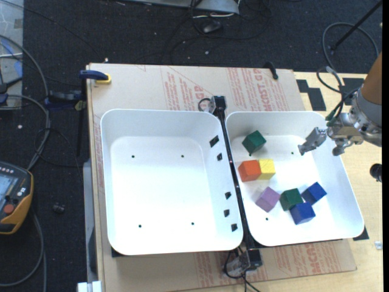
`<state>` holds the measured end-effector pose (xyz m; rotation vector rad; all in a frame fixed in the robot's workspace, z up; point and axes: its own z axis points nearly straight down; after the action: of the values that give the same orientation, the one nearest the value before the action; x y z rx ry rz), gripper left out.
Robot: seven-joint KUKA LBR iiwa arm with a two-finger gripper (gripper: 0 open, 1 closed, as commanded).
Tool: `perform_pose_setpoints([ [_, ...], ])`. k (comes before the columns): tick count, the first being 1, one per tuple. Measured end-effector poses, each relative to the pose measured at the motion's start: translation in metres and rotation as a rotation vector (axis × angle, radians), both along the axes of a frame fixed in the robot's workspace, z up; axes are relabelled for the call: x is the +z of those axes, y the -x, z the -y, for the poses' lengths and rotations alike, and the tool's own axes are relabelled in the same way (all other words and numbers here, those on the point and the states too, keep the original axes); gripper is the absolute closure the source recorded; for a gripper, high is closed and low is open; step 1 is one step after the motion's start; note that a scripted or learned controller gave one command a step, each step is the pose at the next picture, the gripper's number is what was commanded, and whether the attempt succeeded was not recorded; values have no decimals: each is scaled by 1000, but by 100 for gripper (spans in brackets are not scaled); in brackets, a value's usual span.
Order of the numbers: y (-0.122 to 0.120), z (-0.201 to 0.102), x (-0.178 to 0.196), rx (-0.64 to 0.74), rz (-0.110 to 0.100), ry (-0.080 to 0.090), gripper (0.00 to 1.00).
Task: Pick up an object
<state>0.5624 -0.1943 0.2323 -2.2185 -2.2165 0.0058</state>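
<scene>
The right bin (340, 163) holds several small cubes. A dark green cube (254, 142) lies near the back. An orange cube (249, 170) touches a yellow cube (266, 168) in the middle. Toward the front lie a purple cube (267, 198), a second green cube (290, 198) and two blue cubes (314, 192) (302, 212). My gripper (322, 146) hangs over the bin's back right part, to the right of the dark green cube. It is open with nothing between its fingers.
The left bin (115, 163) stands beside the right one, with a black divider strip (228, 169) between them. Both rest on a cardboard sheet (182, 87). A blue and yellow clamp (94, 76) sits at the bench's back left corner.
</scene>
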Motion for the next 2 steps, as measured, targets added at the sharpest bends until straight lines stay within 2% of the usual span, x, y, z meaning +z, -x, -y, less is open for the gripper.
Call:
perform_pose_setpoints([
  [1,-1,0,3,1,7,1,0],
  [2,2,-6,-41,1,3,0,0],
])
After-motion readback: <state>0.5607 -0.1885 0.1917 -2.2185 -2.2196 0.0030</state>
